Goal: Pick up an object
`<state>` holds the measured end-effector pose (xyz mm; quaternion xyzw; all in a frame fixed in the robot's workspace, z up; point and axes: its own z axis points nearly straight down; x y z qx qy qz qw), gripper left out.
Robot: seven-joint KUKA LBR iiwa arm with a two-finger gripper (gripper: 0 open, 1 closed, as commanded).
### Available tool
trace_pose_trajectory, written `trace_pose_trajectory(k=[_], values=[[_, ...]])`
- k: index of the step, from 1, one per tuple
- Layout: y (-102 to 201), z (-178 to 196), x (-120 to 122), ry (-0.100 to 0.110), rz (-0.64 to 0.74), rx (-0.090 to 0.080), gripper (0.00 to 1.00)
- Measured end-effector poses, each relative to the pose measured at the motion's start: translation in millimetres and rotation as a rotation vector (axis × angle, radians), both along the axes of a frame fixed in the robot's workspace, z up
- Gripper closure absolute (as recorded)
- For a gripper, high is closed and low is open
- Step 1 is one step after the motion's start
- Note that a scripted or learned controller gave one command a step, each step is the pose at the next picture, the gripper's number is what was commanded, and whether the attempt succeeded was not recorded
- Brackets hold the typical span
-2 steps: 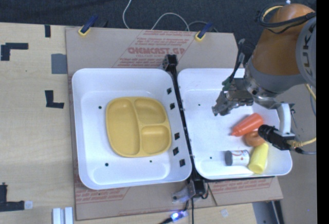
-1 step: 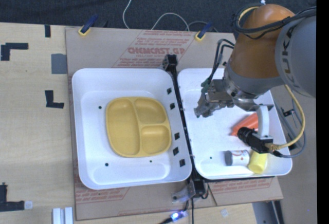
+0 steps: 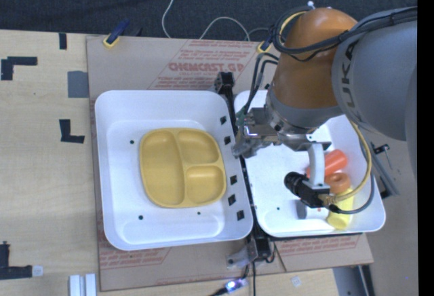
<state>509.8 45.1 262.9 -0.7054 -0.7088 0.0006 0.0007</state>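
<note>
Over the right bin, the arm hovers beside the orange piece; jaws' state, can't tell. Reach phase, I'd say; next needs a clean descent.

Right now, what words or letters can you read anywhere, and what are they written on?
"CHEMCAST GP", red letters, on the brown cardboard sheet under the bins.
"UK", part of a bigger word, on the grey arm.
More red print on the cardboard's bottom edge is too small and blurred to read.

Arm hides right bin contents; jaws unseen.
</note>
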Motion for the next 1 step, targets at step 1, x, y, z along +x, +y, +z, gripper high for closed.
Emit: trace_pose_trajectory(k=[1], values=[[41.6,-9.8,-10.7,0.001,-0.001,-0.001,1.0]])
